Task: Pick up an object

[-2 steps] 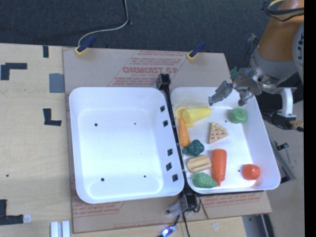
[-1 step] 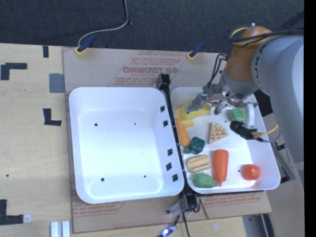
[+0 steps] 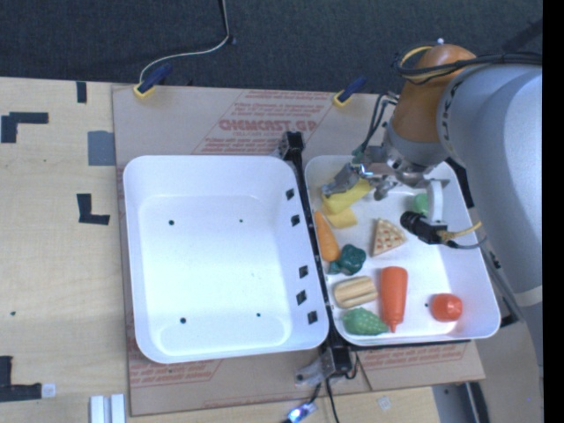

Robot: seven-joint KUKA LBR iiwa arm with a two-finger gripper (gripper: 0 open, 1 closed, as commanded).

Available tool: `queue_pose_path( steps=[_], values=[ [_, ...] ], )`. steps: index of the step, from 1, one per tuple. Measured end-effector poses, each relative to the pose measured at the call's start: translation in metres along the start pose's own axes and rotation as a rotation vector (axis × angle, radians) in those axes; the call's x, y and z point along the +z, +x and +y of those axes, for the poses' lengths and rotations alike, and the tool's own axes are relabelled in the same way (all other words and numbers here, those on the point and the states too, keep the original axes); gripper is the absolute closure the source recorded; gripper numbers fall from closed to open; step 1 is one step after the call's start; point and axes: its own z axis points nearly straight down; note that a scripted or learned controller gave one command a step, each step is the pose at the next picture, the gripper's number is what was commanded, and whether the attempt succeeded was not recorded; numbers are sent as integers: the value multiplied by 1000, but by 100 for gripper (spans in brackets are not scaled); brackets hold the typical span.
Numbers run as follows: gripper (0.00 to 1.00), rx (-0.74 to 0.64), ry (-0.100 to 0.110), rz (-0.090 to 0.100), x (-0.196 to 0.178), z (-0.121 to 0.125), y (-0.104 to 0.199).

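Note:
My gripper [image 3: 359, 187] is low in the back left part of the right bin [image 3: 471, 276], open, with its fingers either side of the top of a yellow toy food piece [image 3: 344, 204]. I see nothing lifted between the fingers. Lying in the same bin are an orange carrot [image 3: 326, 236], a dark green pepper [image 3: 352, 258], a tan pizza wedge [image 3: 386, 236], a bread roll [image 3: 352, 291], a red-orange carrot [image 3: 394, 296], a green leafy piece [image 3: 363, 322] and a red tomato [image 3: 447, 307]. A small green item [image 3: 421, 203] is partly hidden by the wrist.
The left bin [image 3: 211, 254] adjoins the right one, with black clips [image 3: 300, 263] along the shared wall. Both stand on a cardboard sheet [image 3: 256, 122] on the bench. The grey arm [image 3: 502, 148] covers the right bin's back right corner, and a black cable [image 3: 423, 227] hangs from the wrist.

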Motion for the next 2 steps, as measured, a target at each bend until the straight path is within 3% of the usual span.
queue_pose_path(
  steps=[1,2],
  values=[
    [100,-2,-6,1,-12,3,2],
    [100,-7,21,3,-81,-60,87]
  ],
)
